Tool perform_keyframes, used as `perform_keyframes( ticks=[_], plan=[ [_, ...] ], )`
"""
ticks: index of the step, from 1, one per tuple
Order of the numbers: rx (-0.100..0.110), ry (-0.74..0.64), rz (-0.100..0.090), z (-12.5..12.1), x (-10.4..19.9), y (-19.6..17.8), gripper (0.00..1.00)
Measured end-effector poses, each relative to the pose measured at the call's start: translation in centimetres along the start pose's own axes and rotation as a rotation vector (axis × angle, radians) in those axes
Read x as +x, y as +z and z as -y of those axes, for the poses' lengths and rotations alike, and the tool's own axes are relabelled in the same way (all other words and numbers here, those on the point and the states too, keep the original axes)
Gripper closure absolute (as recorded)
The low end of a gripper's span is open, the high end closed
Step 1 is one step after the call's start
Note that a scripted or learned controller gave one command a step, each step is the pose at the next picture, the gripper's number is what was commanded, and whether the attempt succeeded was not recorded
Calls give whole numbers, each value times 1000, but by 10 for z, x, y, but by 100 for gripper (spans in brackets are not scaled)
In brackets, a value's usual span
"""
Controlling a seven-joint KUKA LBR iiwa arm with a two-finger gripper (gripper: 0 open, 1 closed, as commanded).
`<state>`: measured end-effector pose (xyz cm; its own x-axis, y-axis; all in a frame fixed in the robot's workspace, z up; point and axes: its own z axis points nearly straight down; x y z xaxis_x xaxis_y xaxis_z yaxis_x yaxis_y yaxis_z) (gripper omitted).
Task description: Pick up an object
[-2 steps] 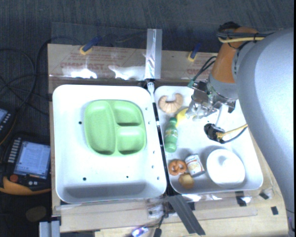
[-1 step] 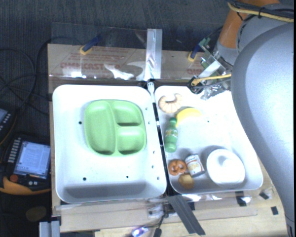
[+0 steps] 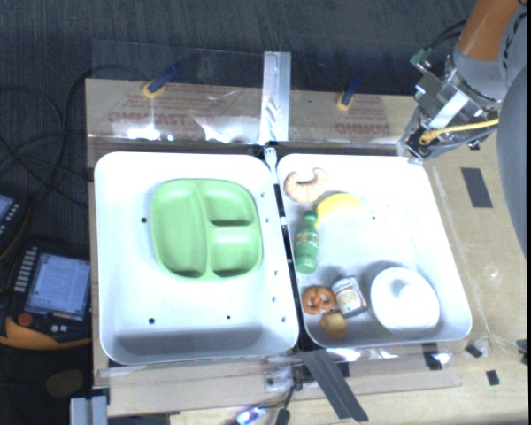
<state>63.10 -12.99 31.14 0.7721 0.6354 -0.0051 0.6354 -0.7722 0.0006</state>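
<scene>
Bins with one green tray and seven small objects

Left white bin [image 3: 115, 326] holds one green divided tray [image 3: 205, 227] with three compartments. Right white bin [image 3: 442, 228] holds seven things: one mushroom [image 3: 303, 183], one yellow lemon [image 3: 338, 205], one green bottle [image 3: 307, 242] lying beside the bin's left wall, one pretzel [image 3: 316, 299], one small can [image 3: 349, 296], one white bowl [image 3: 404, 298], one brown ball [image 3: 334, 324]. Gripper [image 3: 418, 143] hangs over the bin's far right corner; whether it is open cannot be told.

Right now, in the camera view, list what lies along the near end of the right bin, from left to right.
Round brown pretzel-like snack → small can with a red-and-white label → upturned round white bowl.
</scene>
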Motion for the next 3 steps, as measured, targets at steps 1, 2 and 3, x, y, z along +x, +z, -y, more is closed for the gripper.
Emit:
perform_keyframes(
  ticks=[1,2,3],
  plan=[
    [2,-75,1,22,-69,60,100],
    [2,129,0,-3,-63,24,100],
    [2,397,1,0,-60,0,100]
  ],
)
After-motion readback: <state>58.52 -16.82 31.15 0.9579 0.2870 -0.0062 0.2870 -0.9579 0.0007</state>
